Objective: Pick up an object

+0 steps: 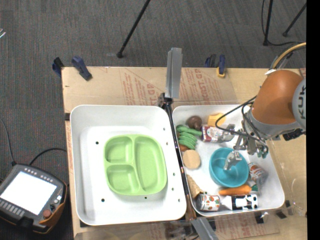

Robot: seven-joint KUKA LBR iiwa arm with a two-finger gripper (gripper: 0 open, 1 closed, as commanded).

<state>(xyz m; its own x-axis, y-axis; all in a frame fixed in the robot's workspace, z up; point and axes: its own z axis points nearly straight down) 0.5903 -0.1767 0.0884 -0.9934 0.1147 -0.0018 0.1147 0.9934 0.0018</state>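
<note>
Directly under the gripper sat the teal bowl, in the middle of the right bin, a little toward its right wall. The fingers hung over the bowl's upper right part, tips pointing down into its hollow; whether they were spread or closed could not be told from this slant, and nothing showed between them.

Judged as the likeliest target: the bowl, since it lay straight below the tool. Being round, it offers no long axis; a grip would have to take the rim, which lay just right of and above the tips.

Around the bowl:
- round tan biscuit-like piece just beside its left rim
- green bean pods and a dark brown ball toward the bin's back left corner
- carrot touching the bowl's front edge, long axis left to right
- cow-patterned carton along the front wall
- small can near the right wall

The left bin carried a green divided plate.
</note>
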